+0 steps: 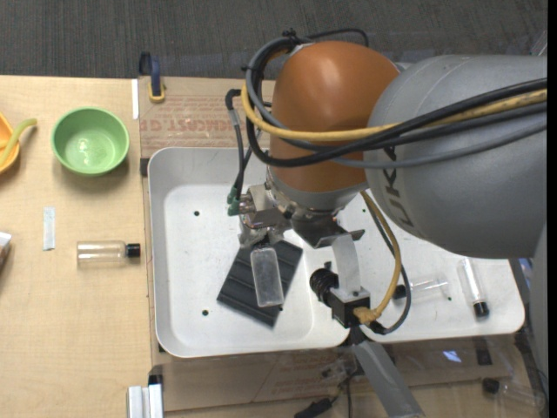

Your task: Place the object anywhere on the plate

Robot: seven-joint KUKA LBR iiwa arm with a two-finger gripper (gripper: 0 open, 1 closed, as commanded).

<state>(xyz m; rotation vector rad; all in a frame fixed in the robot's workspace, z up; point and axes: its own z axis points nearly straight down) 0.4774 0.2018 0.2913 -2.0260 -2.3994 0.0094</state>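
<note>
The tool (265, 238) hangs over the dark plate (239, 287), just above a clear block (267, 277) lying on it; I cannot tell its grip.

Arm (418, 129) reaches in from right, wrist pointing down.

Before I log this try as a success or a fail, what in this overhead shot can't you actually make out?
- Gripper: the orange wrist covers it from above, so its state is unreadable.
- Clear piece on the dark plate: whether it is gripped or just lying there is unclear.
- Right bin: mostly hidden under the arm.
- Orange item: cut off by the left edge.
</note>
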